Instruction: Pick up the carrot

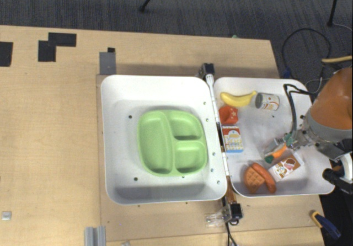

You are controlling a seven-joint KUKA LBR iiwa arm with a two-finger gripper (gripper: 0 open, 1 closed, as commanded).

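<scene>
Looking down on your bench, you have two white bins side by side. The left bin [113, 129] carries a green divided tray [172, 141], lying flat in its middle. The right bin [309, 184] holds everything else: a banana [238, 97] near the far edge, a small tin can [267, 101] on its side just beside the banana's tip, a red item [229, 114] below the banana, and a small carton [234, 140] under that, close to the wall the bins share.

Your carrot [276, 154] (orange with a green end) lies tilted on the right bin's floor, right of the carton. Just beside it sits a white packet [287, 166], and nearer the front wall a waffle [255, 176] with a sausage [266, 177] lying against it.

The gripper [291, 139] is down at the carrot's orange end, reaching in from the right under the arm's orange band [335, 101]. You cannot tell from this angle whether it has closed or whether the carrot sits in its grasp.
</scene>
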